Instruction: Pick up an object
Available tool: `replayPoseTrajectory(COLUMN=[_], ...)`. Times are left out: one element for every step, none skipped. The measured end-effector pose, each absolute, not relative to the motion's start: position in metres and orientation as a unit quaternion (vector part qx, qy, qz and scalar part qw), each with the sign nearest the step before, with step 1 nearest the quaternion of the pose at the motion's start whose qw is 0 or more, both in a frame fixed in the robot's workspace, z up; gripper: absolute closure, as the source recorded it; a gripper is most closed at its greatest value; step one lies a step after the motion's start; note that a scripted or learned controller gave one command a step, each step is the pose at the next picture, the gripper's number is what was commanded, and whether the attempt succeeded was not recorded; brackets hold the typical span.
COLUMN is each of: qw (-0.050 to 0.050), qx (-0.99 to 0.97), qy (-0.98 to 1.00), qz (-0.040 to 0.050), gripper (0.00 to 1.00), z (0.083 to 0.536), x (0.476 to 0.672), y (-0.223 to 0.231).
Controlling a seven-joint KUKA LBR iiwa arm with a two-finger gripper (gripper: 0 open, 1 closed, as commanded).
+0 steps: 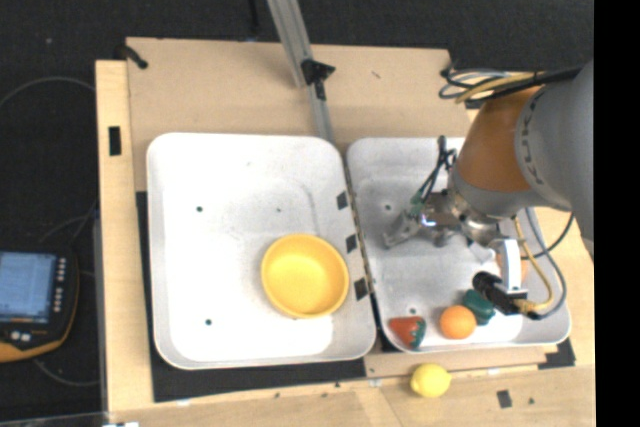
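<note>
Currently gripper (400, 230) over right bin (375, 165), well above orange (458, 322); finger state: cannot tell. Advise centring on orange before descending.

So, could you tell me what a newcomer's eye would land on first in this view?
Probably the yellow bowl, bright against the left bin near its front right corner. Next comes the grey and orange arm reaching over the right bin, where an orange ball and a red object sit along the front edge. A yellow lemon-like fruit lies outside the bins, on the bench just in front.
</note>
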State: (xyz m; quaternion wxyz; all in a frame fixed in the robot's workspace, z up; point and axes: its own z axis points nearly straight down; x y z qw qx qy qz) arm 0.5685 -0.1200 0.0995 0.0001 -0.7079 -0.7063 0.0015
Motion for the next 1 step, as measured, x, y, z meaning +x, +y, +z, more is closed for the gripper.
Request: replayPoseTrajectory(qw=[-0.001], qx=[-0.710], qy=[-0.704], qz=[-0.0011], gripper=[1.00], z=[0.1118], x=[0.5698], y=[-0.1207])
